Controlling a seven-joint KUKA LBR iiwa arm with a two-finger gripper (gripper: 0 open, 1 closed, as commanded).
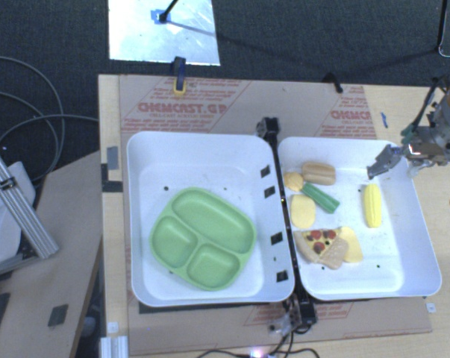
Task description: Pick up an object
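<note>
My gripper (pixel 398 159) hovers at the right bin's (pixel 404 274) far right corner, open, with nothing between its fingers; one grey finger (pixel 381 163) points down and left. Just below it lies a yellow corn cob (pixel 372 204). Further left in the same bin sit a tan bread roll (pixel 319 173), a green stick-shaped piece (pixel 320 198), a pale yellow piece (pixel 303 211) and a pizza slice (pixel 319 239) with a cracker (pixel 334 254) and a yellow chip (pixel 351 245) beside it.
The left bin (pixel 146 162) holds a green divided plate (pixel 202 237). A black divider with clips (pixel 277 192) runs between the bins. Cardboard (pixel 210 103) lies under both. Cables trail at the left and a metal rail (pixel 16 200) stands at the far left.
</note>
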